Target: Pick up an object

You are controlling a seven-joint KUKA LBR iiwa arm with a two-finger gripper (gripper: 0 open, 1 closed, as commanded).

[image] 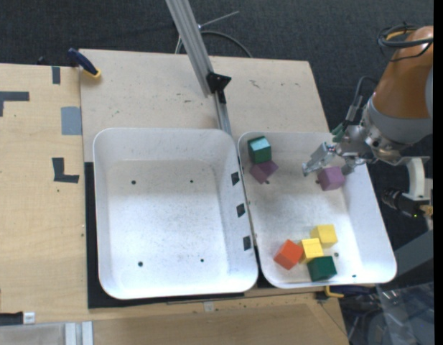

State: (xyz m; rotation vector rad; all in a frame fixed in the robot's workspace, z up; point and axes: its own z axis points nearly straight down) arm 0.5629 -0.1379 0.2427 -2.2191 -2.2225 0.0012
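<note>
My gripper (330,161) hangs over the upper right part of the right bin (365,221), reaching in from the right. A purple block (330,179) lies directly under its tip, near the bin's right wall; whether they touch is unclear. At the bin's upper left, a teal and green cube (259,149) stands against a second purple block (263,170). Clustered at the bin's front are an orange block (287,254), two yellow blocks (326,233) (312,248) and a dark green block (322,267).
The left bin (106,192) stands beside the right one, their walls meeting in the middle. A slanted metal rail (196,45) runs from the top down to the bins' shared edge. A blue and yellow clamp (85,62) lies on the bench at the far left.
</note>
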